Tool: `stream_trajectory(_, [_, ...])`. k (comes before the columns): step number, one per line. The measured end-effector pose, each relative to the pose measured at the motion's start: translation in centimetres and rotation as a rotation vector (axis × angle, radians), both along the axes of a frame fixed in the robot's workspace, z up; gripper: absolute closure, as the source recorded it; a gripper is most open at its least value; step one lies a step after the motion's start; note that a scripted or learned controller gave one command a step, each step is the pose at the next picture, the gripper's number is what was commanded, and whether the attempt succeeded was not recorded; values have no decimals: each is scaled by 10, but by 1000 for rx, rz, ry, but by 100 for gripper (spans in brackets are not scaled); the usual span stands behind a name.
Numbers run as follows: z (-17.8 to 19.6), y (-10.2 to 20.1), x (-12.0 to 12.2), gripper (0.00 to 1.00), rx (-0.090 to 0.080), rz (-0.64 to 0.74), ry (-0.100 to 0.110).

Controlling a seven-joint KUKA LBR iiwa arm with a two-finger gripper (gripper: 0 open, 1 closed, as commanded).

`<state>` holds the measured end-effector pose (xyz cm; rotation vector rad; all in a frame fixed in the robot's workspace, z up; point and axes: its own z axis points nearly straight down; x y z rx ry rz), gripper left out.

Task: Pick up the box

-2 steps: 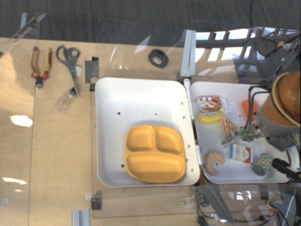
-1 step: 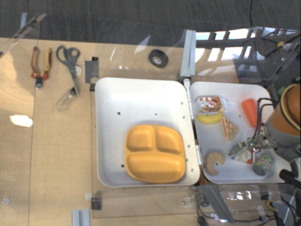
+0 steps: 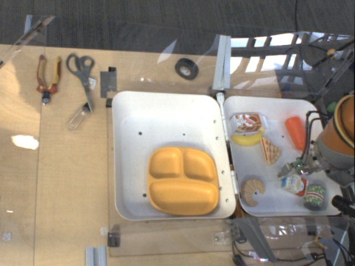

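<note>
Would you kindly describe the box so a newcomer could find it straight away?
Look in the right-hand bin, near its front right corner. The box is a small white carton with red print, just under the claw. Unlike the round green item beside it, it is flat-sided.

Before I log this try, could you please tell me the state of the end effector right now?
End effector: low in the right bin, at the small box; open or shut cannot be told, and no grasp is visible.
</note>
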<state>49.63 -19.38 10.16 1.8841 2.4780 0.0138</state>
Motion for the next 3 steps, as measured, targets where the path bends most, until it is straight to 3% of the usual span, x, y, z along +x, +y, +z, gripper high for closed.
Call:
stream_trajectory(1, [131,83,-7,100,6,173,20])
stream_trajectory(2, [45,74,81,100,12,-208,24])
stream_trajectory(3, [93,-8,37,100,6,93,20])
